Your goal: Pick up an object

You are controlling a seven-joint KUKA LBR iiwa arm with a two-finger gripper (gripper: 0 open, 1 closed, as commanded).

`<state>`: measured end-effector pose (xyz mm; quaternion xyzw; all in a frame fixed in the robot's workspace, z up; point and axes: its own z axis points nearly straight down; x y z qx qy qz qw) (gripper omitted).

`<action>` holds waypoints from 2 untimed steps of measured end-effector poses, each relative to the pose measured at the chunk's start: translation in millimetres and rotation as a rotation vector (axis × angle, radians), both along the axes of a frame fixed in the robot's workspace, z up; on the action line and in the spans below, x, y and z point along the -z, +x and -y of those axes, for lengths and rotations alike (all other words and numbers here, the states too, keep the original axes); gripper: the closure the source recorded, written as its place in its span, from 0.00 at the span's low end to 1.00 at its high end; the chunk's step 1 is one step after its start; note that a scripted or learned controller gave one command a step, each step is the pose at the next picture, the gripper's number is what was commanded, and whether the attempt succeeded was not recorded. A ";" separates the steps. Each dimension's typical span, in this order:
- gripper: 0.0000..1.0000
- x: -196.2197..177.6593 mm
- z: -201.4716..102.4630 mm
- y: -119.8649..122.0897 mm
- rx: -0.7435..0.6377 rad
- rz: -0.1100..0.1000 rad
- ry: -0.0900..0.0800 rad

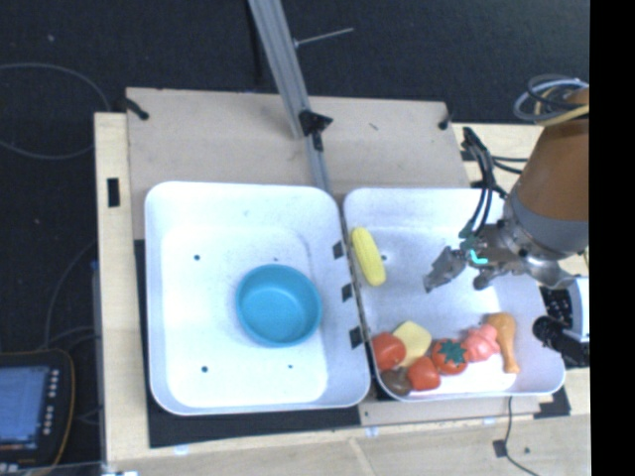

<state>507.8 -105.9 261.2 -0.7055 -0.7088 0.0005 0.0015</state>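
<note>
A pale wooden bench (218,137) is seen from above, and two shallow white bins are borne on it side by side. The left bin (179,216) and the right bin (417,211) are set with their inner edges touching (a dark mat shows beneath the left one's lower edge).

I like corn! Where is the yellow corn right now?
The corn lies in the right bin, by its left wall, above the pile of toy food and left of the gripper.
</note>
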 end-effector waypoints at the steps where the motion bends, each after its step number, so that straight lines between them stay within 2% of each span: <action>1: 0.00 -1.6 0.0 0.6 0.000 0.004 0.000; 2: 0.00 56.7 -3.3 9.1 0.007 -0.004 -0.002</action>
